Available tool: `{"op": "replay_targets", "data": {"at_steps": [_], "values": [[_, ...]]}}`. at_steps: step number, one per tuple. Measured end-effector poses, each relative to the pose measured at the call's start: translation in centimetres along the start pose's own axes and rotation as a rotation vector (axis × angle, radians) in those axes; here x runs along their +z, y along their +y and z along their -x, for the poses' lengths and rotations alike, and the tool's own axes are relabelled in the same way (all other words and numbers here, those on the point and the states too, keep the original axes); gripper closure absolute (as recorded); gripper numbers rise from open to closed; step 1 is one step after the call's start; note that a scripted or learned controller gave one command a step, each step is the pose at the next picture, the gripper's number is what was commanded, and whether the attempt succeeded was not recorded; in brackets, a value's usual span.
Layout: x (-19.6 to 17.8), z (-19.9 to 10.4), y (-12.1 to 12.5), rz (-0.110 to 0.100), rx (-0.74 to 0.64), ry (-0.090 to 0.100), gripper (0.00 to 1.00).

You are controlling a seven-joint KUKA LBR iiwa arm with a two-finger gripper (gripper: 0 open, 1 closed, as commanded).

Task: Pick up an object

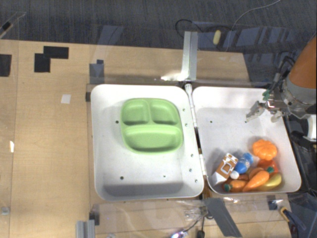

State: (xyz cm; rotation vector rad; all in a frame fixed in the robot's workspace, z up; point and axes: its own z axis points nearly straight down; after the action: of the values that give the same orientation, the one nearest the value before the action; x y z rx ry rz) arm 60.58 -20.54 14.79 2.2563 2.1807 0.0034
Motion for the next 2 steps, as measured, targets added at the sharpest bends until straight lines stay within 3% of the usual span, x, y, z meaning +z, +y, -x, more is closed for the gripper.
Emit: {"op": "replay_targets", "data": {"at_steps": [1,2], "values": [[5.3,-0.2,-4.1,0.0,-0.096,0.001,0.0],[5.7,0.4,-9.4,0.011,-0.092,-0.001,0.0]]}}
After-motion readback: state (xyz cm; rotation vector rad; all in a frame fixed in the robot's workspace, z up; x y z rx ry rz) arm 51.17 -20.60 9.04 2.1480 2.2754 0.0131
